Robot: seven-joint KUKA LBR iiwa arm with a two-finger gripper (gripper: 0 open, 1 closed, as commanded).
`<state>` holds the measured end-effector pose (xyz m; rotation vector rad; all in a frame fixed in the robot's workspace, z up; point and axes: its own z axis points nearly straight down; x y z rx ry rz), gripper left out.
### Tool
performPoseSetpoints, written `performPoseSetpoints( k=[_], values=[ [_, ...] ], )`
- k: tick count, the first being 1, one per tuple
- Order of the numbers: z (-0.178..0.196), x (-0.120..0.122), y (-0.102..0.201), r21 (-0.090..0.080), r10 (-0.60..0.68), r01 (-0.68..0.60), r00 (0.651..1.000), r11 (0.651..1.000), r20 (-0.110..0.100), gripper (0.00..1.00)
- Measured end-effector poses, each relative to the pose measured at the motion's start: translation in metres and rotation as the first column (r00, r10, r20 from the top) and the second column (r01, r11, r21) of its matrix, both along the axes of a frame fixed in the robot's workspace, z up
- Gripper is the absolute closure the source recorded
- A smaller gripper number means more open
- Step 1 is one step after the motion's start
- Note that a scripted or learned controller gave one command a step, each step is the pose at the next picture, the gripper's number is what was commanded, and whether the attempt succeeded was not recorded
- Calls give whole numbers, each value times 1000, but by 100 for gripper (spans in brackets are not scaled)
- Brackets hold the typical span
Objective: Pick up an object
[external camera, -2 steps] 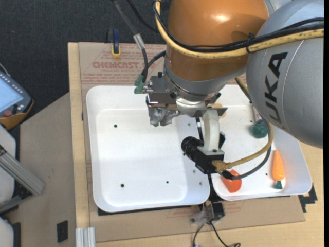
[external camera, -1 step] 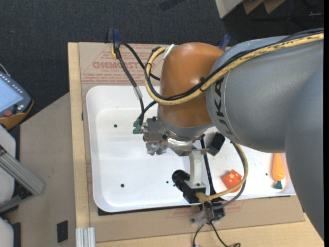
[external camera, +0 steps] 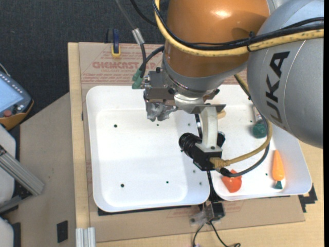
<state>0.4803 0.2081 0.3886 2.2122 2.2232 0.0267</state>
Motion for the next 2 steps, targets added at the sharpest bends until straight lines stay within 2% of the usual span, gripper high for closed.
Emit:
performPoseSetpoints(
  k=[1, 2],
  values=[
    [-123, -3, 7, -14, -6, 6, 1000, 1000, -28, 100],
    [-113, -1, -71, -11, -14, 14, 1000, 1000, -19, 100]
  ],
)
